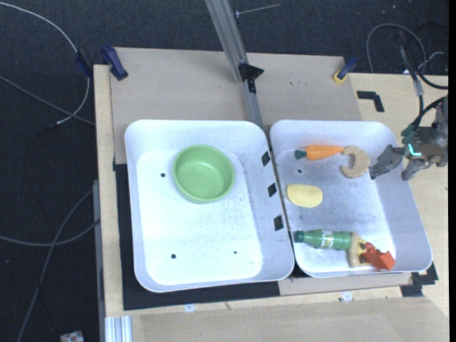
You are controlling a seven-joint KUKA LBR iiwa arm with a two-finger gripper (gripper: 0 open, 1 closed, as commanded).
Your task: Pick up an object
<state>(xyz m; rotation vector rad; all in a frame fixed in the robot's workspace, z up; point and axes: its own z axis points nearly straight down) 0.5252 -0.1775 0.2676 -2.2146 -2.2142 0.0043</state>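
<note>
Pale wooden counter (178, 84) carrying two bins; I'm seeing jaws spread, gripping nothing, hovering beside tan crescent-shaped toy (354, 162); pick not yet done.

1. Bins (196, 276): smooth white plastic, speckled with dark flecks.
2. Bowl (204, 173): matt green plastic.
3. Bottle (325, 239): glossy green plastic.
4. Bench (178, 84): matt pale wood.
5. Rail (224, 20): dull grey metal.

The gripper (397, 167) hovers open over the right bin (399, 212), beside a carrot (322, 152); the left bin (149, 262) holds a green bowl (204, 173).
</note>
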